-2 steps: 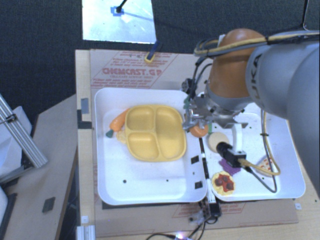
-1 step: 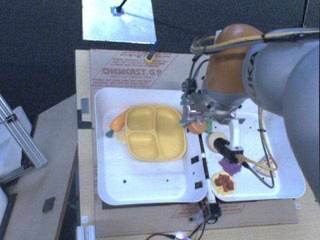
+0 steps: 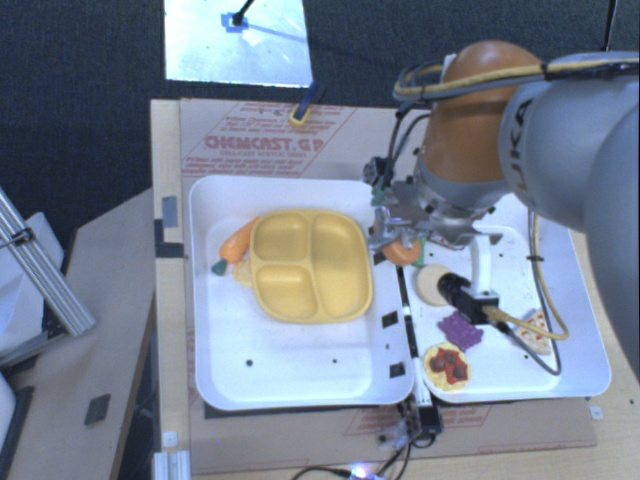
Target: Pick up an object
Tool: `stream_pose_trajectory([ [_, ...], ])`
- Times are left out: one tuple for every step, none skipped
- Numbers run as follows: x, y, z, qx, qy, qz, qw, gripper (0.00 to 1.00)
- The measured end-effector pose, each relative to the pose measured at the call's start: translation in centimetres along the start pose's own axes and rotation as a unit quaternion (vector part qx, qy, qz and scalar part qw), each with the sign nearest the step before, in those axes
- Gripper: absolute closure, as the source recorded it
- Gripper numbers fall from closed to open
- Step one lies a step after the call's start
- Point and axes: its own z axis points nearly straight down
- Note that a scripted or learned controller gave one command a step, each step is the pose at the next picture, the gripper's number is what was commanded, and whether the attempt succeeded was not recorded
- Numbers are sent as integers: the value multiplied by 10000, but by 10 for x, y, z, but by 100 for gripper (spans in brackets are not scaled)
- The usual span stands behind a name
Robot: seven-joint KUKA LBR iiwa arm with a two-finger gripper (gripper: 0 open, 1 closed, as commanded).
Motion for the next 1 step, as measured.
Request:
stream_pose_trajectory([
  [-9, 6, 12, 9, -8, 8, 10000, 100],
])
